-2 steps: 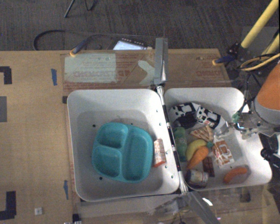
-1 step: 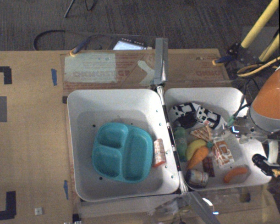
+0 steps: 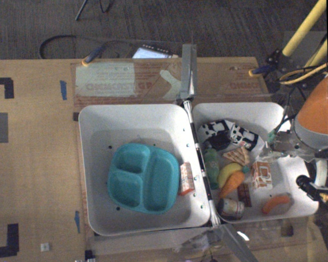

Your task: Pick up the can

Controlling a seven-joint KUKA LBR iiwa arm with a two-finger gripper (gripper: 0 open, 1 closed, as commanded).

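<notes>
Hanging over the far right part of one white bin [image 3: 249,110], the claw [image 3: 273,146] sits just above a red-and-white carton [image 3: 261,175]. Whether it is released or clenched cannot be told from this angle. Nothing can be seen held in it.

The can [image 3: 231,208] lies in the same bin, down and to the left of the claw as the camera sees it, against the bin's near wall and apart from the claw. Between can and claw lie a carrot [image 3: 232,183], a yellow fruit [image 3: 228,173] and a brown bar [image 3: 244,195]. An orange piece [image 3: 276,204] lies below the claw, and a black-and-white cow-patterned toy [image 3: 231,133] lies up and to its left. A green bottle [image 3: 211,166] lies further left, by the dividing wall.

Well beyond that wall from the claw, the second bin [image 3: 131,115] holds a teal divided plate [image 3: 144,178] and a small orange box [image 3: 186,179] — the two touching.
</notes>
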